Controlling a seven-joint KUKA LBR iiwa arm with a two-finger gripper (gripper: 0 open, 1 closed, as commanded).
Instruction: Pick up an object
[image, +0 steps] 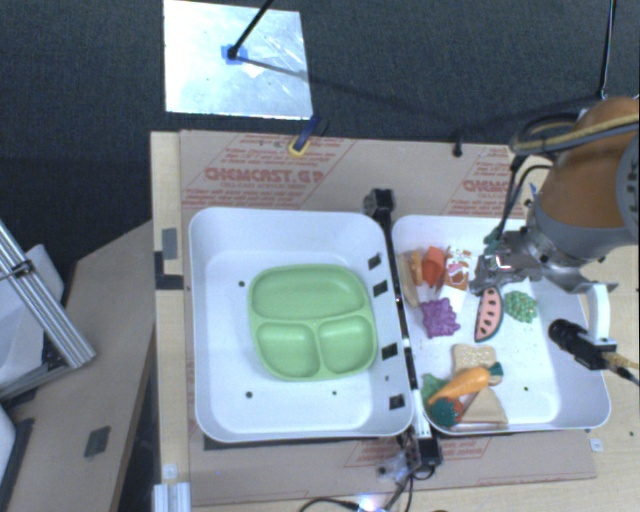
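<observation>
The right bin (575, 395) holds several toy foods. A watermelon slice (487, 313) lies in the middle, with a green bunch of grapes (520, 305) to its right and a purple piece (439, 318) to its left. An orange-red piece (433, 268) and a tan piece (413, 272) sit at the far left. A carrot (461, 384) rests over a bread slice (473, 357) near the front. My gripper (494, 268) hangs just above the watermelon slice's top end, under the grey wrist.
The left bin (215, 250) bears a green three-compartment plate (308, 322). A black divider (393, 310) runs between the bins. A black part of the arm (575, 343) juts over the right bin's right side.
</observation>
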